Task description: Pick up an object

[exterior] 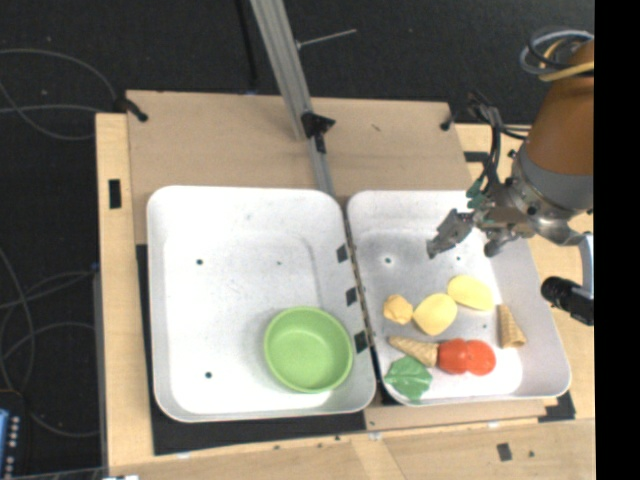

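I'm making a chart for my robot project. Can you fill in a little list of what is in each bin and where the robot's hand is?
left bin: green bowl
right bin: red tomato, yellow lumps, cone, green piece, tan piece
hand: above the right bin's far half, holding nothing
fingers: spread apart
bench: tan board under both bins

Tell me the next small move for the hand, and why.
Probably shift the hand toward the bench's near edge and lower it over the pale yellow piece. The hand hangs above bare floor of the right bin with nothing between its fingers, and the food toys sit clustered just nearer the front; that piece lies closest.
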Motion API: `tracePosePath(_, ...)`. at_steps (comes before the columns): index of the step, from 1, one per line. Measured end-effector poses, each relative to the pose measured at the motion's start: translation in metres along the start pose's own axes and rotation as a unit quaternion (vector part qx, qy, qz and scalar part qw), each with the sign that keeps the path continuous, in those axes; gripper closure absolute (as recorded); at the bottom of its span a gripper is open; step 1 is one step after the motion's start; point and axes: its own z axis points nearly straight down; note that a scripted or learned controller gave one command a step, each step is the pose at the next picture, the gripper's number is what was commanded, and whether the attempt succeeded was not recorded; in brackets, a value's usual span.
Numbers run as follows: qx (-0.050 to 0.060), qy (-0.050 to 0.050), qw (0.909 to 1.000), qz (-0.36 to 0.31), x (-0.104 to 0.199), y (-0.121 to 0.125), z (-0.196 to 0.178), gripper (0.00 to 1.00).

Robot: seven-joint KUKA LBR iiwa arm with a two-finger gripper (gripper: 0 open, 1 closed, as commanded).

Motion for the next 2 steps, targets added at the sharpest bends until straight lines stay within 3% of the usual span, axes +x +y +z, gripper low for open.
tracePosePath(1,0.0,0.0,1.0,0.001,0.0,0.0,0.0,0.0)
tracePosePath(2,0.004,-0.001,1.0,0.003,-0.006,-0.003,0.062,0.0)
